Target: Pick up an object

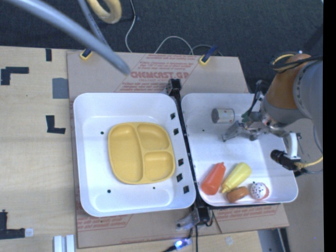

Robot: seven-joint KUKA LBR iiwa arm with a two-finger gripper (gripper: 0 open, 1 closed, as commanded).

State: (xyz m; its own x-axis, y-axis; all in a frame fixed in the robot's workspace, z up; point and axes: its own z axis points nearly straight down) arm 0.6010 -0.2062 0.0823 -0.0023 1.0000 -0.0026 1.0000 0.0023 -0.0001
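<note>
Claw (227, 136) beside small grey cylinder (223, 115).

Robotics lab test bench, grey industrial arm (299, 96) with orange band, two white bins (89, 140) on clamped cardboard sheet (157, 72), black tape marks (52, 124) on wooden benchtop, loose cables (168, 41), dark carpet floor (210, 9)

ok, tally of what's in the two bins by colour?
Yellow: 2, divided plate in the left bin, bottle in the right bin
Red: 1, bottle
Grey: 1, small cylinder
Brown: 1, small rounded piece
White with red speckles: 1, ball
Total: 6
</note>
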